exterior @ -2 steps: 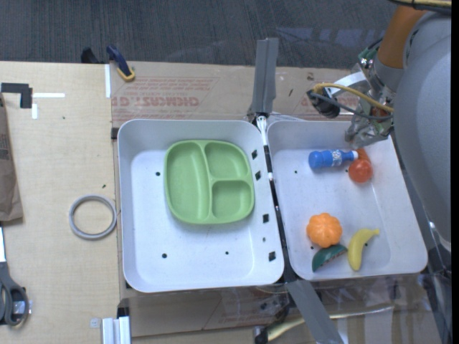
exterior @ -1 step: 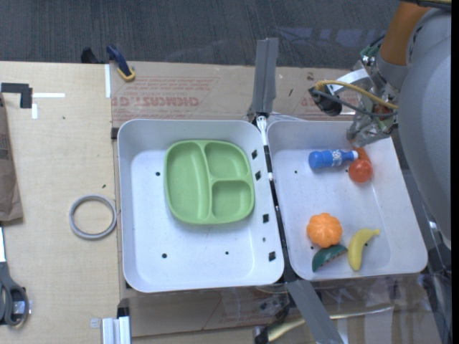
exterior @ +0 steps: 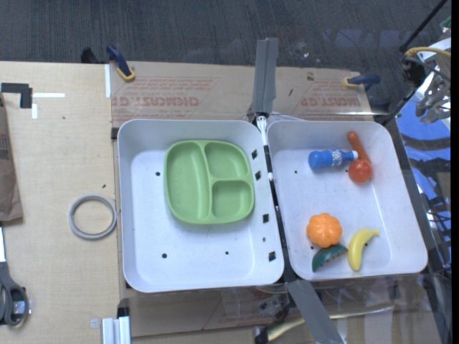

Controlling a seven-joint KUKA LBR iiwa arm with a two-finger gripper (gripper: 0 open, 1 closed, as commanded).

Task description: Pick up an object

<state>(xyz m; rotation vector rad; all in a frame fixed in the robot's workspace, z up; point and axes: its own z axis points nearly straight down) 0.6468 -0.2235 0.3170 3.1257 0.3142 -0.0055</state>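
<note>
The right bin (exterior: pixel 401 213) holds several toy items. A blue bottle (exterior: pixel 331 159) lies on its side near the far wall. Beside it are an orange carrot-like piece (exterior: pixel 355 144) and a red ball-shaped fruit (exterior: pixel 361 170). Toward the near wall sit an orange pumpkin-like fruit (exterior: pixel 323 228), a yellow banana (exterior: pixel 361 247) and a dark green and red slice (exterior: pixel 328 257). These last three lie close together. In the left bin (exterior: pixel 143 256) a green divided plate (exterior: pixel 209 181) lies flat.
A metal divider strip (exterior: pixel 265 84) runs between the bins. On the wooden bench to the left lie a grey tape ring (exterior: pixel 92 216) and scissors (exterior: pixel 11 303). Clamps (exterior: pixel 120 63) hold the cardboard behind the bins. Cables and hardware (exterior: pixel 430 84) crowd the far right.
</note>
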